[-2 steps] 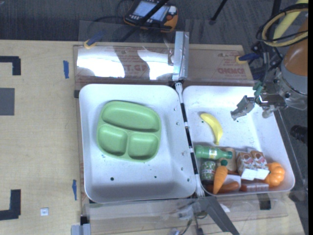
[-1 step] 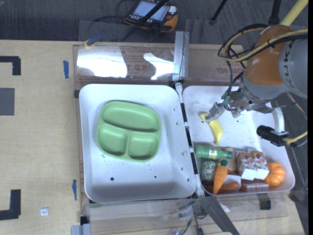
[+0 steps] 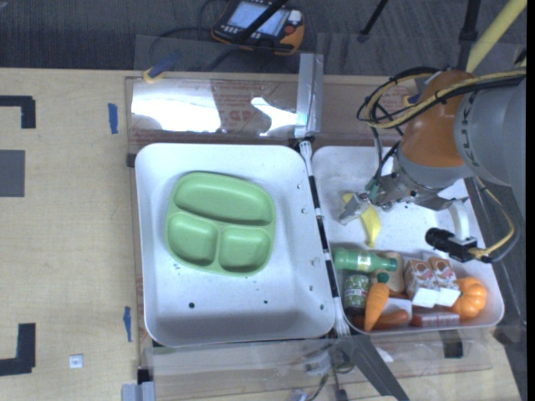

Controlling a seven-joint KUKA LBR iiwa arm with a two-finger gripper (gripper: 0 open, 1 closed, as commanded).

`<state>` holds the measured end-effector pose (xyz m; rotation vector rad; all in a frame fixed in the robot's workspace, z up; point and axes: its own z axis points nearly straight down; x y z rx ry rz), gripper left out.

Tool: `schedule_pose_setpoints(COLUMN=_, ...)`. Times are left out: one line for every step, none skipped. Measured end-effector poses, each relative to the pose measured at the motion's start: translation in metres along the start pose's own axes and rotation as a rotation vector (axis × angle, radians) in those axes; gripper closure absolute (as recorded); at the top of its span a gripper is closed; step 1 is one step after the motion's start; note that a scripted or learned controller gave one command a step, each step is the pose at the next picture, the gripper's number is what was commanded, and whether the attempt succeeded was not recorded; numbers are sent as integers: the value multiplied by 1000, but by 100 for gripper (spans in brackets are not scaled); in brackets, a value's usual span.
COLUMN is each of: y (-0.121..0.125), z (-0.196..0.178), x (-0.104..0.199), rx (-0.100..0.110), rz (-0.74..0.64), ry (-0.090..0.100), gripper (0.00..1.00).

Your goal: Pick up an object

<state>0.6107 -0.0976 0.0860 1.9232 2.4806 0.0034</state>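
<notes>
Nearest the camera, along the near wall of the right bin (image 3: 493,303), a row of toy food lay packed together: a carrot (image 3: 377,302), a red sausage-like piece beside it, a green bottle (image 3: 364,261) lying on its side with its long axis running left to right, a boxed item (image 3: 430,276) and a small orange pumpkin (image 3: 469,296) at the right end. Farther back in the same bin a yellow banana (image 3: 370,221) lay on bare white floor, well apart from that row, its long axis running roughly near to far with a slight tilt. Directly over its far end hung the claw (image 3: 365,200), reaching in from the right under the grey arm and its orange band (image 3: 430,136). Whether the claw was spread or closed could not be told from this angle, and nothing was plainly seen between its tips. Judging by this, the banana was the likeliest target, lying just below and slightly near of the claw, so a short drop would meet it. On the left, the other bin (image 3: 159,307) carried a green divided tray (image 3: 221,221), far from the claw
</notes>
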Motion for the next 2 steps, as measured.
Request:
schedule_pose_setpoints(y=2, z=-12, x=-1, rx=-6, rz=2, ry=-2, gripper=100)
schedule_pose_setpoints(y=6, z=-99, x=65, rx=2, rz=-27, ry=0, gripper=100)
